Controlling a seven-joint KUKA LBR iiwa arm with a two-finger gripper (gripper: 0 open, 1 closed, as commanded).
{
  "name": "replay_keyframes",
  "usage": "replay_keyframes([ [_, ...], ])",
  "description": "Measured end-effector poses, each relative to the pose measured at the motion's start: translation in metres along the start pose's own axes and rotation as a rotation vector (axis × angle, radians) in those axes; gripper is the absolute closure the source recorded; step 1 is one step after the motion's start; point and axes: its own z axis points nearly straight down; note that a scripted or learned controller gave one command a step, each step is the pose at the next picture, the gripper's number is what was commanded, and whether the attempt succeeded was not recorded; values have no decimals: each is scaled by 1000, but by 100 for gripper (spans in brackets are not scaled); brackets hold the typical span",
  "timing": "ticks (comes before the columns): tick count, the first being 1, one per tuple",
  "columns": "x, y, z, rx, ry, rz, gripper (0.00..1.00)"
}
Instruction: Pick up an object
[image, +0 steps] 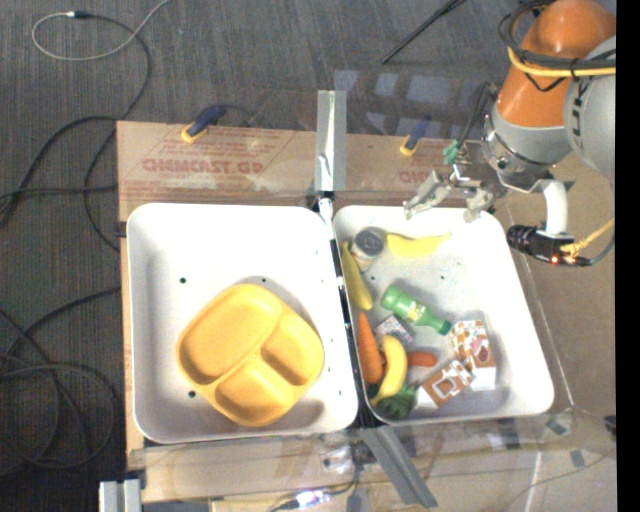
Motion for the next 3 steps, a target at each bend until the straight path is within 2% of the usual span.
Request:
replay_keyframes([
  [1, -18, 10, 127, -2, -4, -104, 0],
  [2, -28, 31, 165, -20, -14, -127, 0],
  [3, -27, 31, 158, -18, -12, -127, 100],
])
